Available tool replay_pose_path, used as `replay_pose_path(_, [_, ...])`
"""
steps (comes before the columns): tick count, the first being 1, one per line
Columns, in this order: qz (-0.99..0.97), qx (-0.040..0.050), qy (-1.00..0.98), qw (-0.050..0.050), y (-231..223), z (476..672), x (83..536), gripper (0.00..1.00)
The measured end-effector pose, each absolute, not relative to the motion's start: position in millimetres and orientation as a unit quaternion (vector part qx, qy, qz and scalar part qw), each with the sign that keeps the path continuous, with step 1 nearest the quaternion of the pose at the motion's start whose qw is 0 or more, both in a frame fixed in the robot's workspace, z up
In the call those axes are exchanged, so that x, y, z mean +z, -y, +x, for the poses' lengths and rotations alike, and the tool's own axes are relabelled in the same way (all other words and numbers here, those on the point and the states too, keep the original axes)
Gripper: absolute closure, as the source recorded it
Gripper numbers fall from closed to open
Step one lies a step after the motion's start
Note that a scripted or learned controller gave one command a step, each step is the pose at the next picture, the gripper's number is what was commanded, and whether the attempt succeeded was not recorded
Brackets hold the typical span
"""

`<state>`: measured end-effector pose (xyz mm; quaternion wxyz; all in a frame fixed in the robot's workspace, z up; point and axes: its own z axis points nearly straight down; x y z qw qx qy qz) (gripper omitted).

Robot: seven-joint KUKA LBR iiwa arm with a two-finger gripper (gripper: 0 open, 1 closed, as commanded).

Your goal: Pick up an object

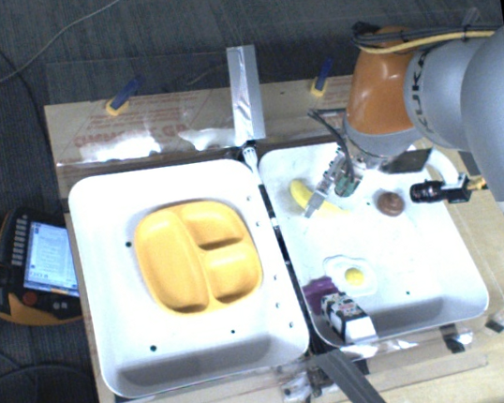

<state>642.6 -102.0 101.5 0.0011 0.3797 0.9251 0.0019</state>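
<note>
Yellow banana (300, 194) in right bin (451, 259), far-left corner | gripper (320, 198) right over it, I can't tell its state | risk: I clip bin wall, banana rolls

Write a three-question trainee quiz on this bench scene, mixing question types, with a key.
1. True or false: the yellow divided plastic tray lies in the right white bin.
2. Which item lies nearest the gripper? A) the small brown round object B) the yellow banana-shaped toy C) the white-and-yellow fried-egg toy
3. Fill in: the purple-and-white boxed item sits in the right bin's ______ corner, front-left or back-right as the camera sees it.

Key: 1 false, it lies in the left white bin; 2 B; 3 front-left.
</note>
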Motion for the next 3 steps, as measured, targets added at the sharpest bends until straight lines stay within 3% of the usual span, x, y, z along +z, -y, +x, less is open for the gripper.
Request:
replay_pose_path(1, [0.379,0.0030,-0.925,0.002,101.7,643.1,109.6,1.00])
replay_pose_path(2, [0.420,0.0003,-0.907,0.001,51.9,631.6,191.8,1.00])
replay_pose_path(3, [0.534,-0.0007,-0.846,0.001,10.2,658.9,208.4,1.00])
